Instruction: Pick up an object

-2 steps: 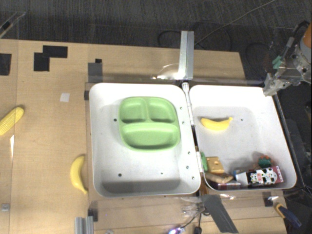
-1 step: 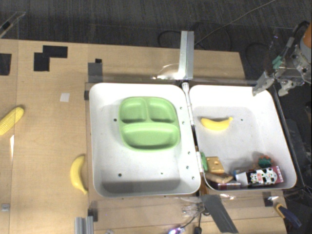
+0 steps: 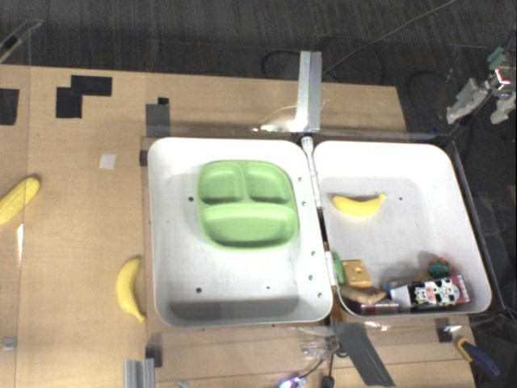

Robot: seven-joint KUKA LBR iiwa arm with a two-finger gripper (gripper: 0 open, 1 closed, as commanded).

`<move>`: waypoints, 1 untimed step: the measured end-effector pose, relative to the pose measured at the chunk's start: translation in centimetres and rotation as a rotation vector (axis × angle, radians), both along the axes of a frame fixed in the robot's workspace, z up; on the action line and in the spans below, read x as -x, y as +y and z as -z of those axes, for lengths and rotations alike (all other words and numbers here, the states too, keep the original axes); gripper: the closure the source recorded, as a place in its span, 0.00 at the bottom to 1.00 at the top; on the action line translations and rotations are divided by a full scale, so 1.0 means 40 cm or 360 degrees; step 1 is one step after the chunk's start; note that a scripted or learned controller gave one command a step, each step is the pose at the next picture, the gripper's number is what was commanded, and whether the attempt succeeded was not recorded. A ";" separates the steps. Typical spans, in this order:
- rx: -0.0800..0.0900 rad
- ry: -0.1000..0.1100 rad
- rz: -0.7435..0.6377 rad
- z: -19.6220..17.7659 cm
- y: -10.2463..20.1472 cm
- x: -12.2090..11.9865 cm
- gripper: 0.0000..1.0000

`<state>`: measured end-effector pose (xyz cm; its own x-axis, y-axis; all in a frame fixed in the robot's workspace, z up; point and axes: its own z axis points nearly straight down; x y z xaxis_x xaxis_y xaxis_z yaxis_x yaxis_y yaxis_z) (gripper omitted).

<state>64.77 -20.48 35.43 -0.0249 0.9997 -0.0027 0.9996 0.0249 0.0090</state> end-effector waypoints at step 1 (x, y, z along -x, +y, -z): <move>0.0001 0.0001 -0.0136 -0.012 0.077 -0.056 0.00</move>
